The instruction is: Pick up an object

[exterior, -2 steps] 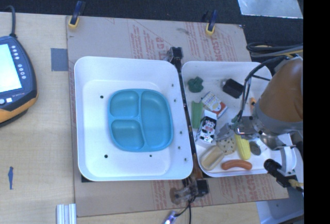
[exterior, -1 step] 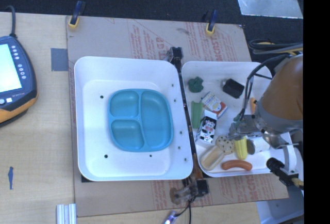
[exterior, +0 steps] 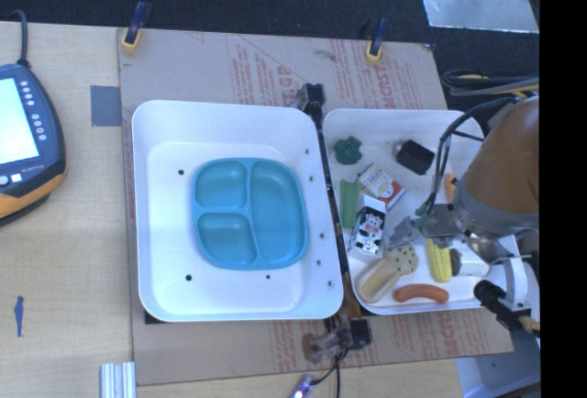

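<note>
The right white bin (exterior: 385,118) holds several small objects: a dark green toy (exterior: 348,149), a black block (exterior: 415,156), a small white and orange box (exterior: 380,184), a green strip (exterior: 349,202), a black and white card (exterior: 369,230), a speckled cookie (exterior: 400,258), a tan bun (exterior: 377,279), a red sausage (exterior: 421,294) and a yellow piece (exterior: 439,260). My gripper (exterior: 415,226) is low in this bin, just above the cookie and left of the yellow piece. The arm's grey and orange body (exterior: 503,176) covers the bin's right part.
The left white bin (exterior: 156,204) holds a blue divided plate (exterior: 249,212). A handheld controller (exterior: 23,135) lies at the far left of the bench. Clamps (exterior: 374,40) hold the cardboard at the back edge, and cables (exterior: 330,346) lie at the front.
</note>
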Motion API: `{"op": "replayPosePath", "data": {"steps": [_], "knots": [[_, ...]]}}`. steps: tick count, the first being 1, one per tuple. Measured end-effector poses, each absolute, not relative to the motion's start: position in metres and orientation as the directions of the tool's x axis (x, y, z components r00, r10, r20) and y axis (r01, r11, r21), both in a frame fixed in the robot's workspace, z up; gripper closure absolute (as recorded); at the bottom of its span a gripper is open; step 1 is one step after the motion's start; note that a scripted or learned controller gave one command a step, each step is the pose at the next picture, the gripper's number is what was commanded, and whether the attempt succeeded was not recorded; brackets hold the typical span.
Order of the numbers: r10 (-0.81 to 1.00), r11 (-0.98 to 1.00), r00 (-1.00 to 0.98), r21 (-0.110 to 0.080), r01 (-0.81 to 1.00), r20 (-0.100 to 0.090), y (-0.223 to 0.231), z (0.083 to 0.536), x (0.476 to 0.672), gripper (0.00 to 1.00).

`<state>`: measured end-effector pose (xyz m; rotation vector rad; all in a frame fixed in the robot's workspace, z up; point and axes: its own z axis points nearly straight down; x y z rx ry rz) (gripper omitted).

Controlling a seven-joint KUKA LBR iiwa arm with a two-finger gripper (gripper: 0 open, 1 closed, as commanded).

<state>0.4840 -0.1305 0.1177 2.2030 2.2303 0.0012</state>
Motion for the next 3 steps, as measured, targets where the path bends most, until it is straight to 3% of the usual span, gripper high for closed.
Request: {"op": "replayPosePath", "data": {"steps": [1, 2, 3], "knots": [[1.000, 0.003, -0.003, 0.013, 1.000, -0.007, -0.123, 0.102, 0.556, 0.00], [1.000, 0.003, -0.003, -0.004, 1.000, 0.002, -0.196, 0.092, 0.510, 0.00], [1.000, 0.006, -0.006, -0.003, 1.000, 0.000, -0.165, 0.092, 0.580, 0.00]]}}
